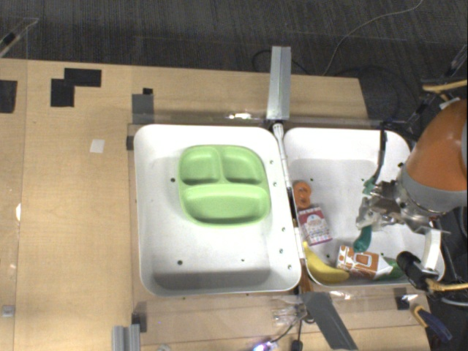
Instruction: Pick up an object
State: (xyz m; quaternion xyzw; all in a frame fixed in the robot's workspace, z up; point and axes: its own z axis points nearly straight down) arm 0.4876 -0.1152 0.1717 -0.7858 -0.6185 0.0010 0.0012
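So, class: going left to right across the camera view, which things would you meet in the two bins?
Green tray → small orange item → red-and-white packet → banana → orange carton → gripper.

Light wood bench (pixel 66 218) with black square markers (pixel 74 85) at upper left. Dark grey carpet (pixel 183 13) beyond the far edge, thin cable (pixel 365 24) trailing across it at upper right. Grey metal post (pixel 279 82) stands at the bench's back edge. Even overhead light, soft shadows.
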